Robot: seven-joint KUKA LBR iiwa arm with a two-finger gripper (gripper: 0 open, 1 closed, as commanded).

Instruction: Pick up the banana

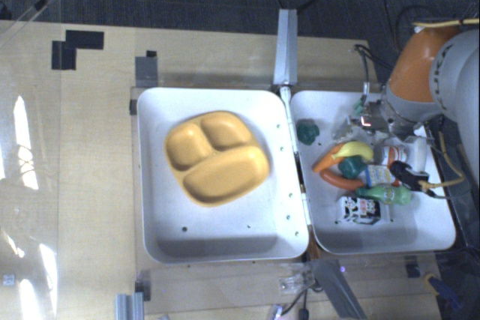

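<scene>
Your claw (369, 118) hangs low over the far edge of the right bin (427, 236), its metal parts bunched beneath the grey and orange arm (435, 75); whether it is open or closed cannot be told from this angle, and nothing visibly sits in it. The banana (354, 151) lies just in front of it, near the middle of that bin, a yellow curve resting against an orange carrot-like piece (334, 168). A green bottle (386, 195), a dark green lump (307, 132) and a small black-and-white carton (358, 210) crowd the same bin, while the left bin (217, 243) carries a yellow divided tray (216, 156). To do this step well, you likely want to line the claw across the banana's short width, not along its curve, and descend on the exposed upper part, away from the carrot touching its lower side. The risk, as judged here, is nipping the neighbour along with it, so centre first, then lower and check before lifting
</scene>
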